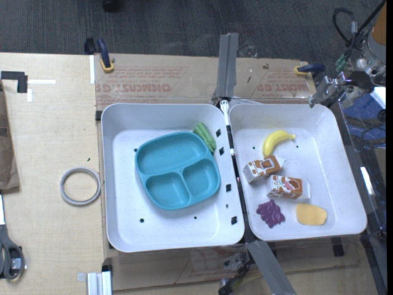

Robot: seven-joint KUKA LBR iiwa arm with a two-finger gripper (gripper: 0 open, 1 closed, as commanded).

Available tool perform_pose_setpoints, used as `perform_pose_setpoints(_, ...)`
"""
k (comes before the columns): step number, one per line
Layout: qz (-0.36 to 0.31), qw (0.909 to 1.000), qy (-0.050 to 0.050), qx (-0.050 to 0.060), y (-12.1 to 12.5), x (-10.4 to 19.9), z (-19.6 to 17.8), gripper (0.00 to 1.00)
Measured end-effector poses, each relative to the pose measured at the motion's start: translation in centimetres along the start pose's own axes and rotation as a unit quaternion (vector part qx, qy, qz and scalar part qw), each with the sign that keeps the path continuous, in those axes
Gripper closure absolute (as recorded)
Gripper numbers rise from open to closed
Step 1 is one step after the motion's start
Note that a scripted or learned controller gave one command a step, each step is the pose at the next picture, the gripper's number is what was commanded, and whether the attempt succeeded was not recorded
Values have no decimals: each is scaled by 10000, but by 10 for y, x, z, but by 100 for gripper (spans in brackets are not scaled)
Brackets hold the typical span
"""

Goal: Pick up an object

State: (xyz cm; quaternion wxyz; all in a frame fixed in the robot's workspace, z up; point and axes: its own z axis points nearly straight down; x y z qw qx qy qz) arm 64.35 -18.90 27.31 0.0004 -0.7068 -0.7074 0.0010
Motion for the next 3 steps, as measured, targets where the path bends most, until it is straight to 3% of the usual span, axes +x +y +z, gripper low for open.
perform_pose_setpoints(1,-238,9997,3,5,-26,71,153,0)
perform_pose_setpoints(2,-67,10000,3,1,-25,95,182,0)
perform_pose_setpoints(3,-42,10000,2,1,-25,93,172,100)
